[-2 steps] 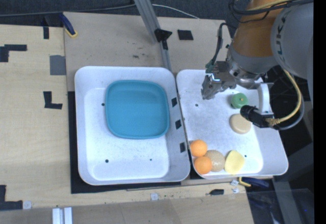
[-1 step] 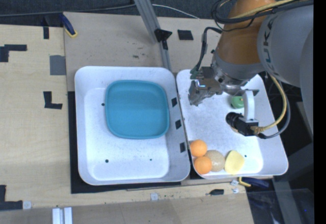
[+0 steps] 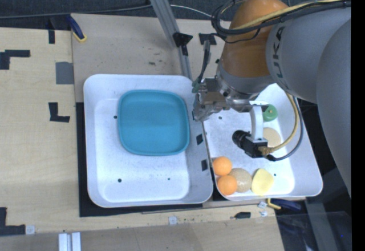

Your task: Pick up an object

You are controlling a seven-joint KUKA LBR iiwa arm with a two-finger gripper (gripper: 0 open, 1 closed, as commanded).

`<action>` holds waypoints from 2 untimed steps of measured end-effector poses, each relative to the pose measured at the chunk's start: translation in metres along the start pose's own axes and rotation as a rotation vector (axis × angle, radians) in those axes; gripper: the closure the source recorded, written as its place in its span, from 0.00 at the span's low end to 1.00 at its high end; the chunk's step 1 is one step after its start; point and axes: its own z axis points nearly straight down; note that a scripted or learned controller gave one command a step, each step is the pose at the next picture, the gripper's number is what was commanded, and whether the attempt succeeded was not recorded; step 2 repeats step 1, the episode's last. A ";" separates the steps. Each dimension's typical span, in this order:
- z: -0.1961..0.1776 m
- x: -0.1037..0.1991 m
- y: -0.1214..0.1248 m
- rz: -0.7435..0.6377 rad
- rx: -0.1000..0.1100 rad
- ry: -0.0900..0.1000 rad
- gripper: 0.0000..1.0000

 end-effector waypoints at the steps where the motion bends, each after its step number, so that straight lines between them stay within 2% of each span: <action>1: -0.003 0.046 -0.020 0.001 -0.001 0.000 1.00; 2: -0.003 0.046 -0.020 0.001 -0.001 0.000 1.00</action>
